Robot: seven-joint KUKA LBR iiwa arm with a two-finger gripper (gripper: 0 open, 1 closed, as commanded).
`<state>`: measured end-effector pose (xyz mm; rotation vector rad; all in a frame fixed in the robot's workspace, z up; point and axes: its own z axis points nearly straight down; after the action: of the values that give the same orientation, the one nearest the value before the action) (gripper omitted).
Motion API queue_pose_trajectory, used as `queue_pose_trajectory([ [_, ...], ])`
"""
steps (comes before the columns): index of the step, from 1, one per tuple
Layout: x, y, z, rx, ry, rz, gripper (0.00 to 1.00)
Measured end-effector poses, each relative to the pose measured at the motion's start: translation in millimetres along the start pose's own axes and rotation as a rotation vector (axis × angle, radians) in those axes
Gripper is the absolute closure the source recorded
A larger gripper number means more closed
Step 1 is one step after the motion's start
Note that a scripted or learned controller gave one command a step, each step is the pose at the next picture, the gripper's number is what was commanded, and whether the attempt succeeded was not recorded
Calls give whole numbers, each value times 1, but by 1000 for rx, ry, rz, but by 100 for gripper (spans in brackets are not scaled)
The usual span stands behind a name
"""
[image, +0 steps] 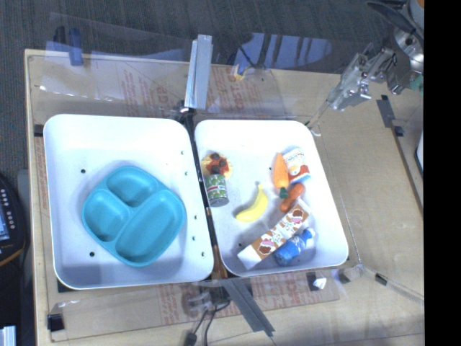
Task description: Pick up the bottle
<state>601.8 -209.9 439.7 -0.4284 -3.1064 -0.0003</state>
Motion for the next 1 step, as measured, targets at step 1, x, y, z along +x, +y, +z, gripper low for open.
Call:
queue_pose_trajectory([
  [1, 13, -4, 6, -1, 1, -395, 100],
])
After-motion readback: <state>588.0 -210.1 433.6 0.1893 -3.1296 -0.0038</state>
